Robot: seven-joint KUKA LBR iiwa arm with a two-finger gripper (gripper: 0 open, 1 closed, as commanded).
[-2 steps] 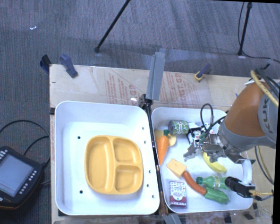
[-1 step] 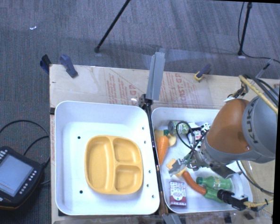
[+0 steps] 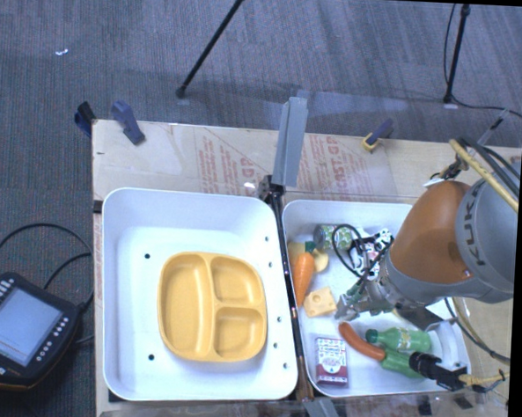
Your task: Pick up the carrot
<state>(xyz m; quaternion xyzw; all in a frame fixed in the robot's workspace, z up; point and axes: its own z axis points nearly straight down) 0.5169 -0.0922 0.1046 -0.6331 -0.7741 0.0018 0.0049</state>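
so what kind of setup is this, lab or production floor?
Most likely a robotics lab bench for pick tests. Two shallow white bins sit on a clamped board, toy items like the orange carrot fill one, tripod legs stand on grey carpet, and a black teach pendant lies alongside.

The surface (image 3: 202, 156) is a pale board printed with faded red lettering, standing on dark grey carpet. Two shallow white bins sit directly on it, side by side and touching along their inner edges: the left bin (image 3: 127, 239) and the right bin (image 3: 393, 213). A grey upright post (image 3: 290, 143) rises at the far side, above where they meet. Blue clamps (image 3: 125, 121) grip the far left corner, and a yellow-tipped clamp (image 3: 377, 135) sits at the far edge, right of the post.
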